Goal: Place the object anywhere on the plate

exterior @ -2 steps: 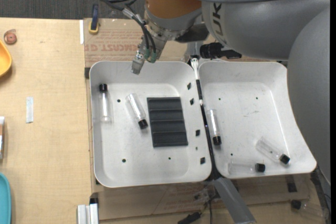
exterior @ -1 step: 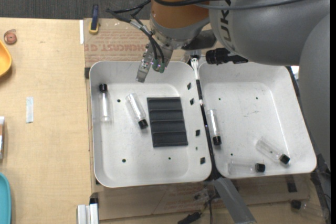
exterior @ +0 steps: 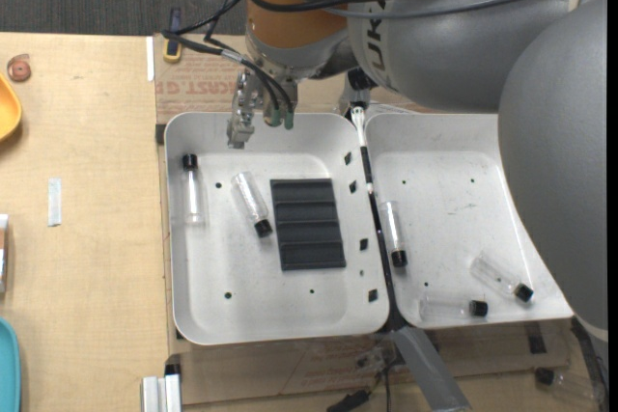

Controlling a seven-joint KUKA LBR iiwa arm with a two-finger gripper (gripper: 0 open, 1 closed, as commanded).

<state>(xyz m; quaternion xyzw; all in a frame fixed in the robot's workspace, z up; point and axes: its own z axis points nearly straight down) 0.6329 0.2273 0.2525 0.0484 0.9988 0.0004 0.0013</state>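
Gripper over the far edge of the left bin, nothing between its fingers.

The two-finger metal gripper hangs below the orange wrist band of the grey arm, over the far rim of the left shallow white bin; its jaws stand a little apart with only bare bin floor showing under them. Inside that bin, a black ribbed rectangular plate lies near the middle. Just left of the plate lies a clear plastic tube with a black cap, slanted, cap toward the near edge. Another clear capped tube lies along the bin's left wall. In the right shallow white bin, one clear tube lies by the left wall and two more rest near the near right corner.
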